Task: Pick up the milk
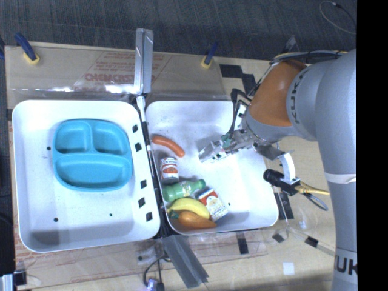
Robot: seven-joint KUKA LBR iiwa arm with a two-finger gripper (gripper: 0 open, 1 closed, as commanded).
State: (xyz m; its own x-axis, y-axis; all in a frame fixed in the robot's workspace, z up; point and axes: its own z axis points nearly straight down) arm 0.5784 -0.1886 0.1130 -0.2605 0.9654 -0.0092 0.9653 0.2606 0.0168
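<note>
One milk carton (213, 202) bears a red label, unreadable; gripper (209, 153) apart.

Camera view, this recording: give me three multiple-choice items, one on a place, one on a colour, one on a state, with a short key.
1. Where does the divided tray lie?
A. In the left bin
B. In the right bin
C. On the bench outside the bins

2. What colour is the bottle beside the banana?
A. Blue
B. Green
C. White

3. How does the pincer stand to the food items?
A. Clamped on the sausage
B. Pressing on the banana
C. Over bare bin floor, apart from them

Key:
1 A: the blue tray sits in the left bin.
2 B: the bottle next to the banana is green.
3 C: the pincer hangs above the right bin, right of the sausage and clear of the pile along the bin's left wall.
</note>
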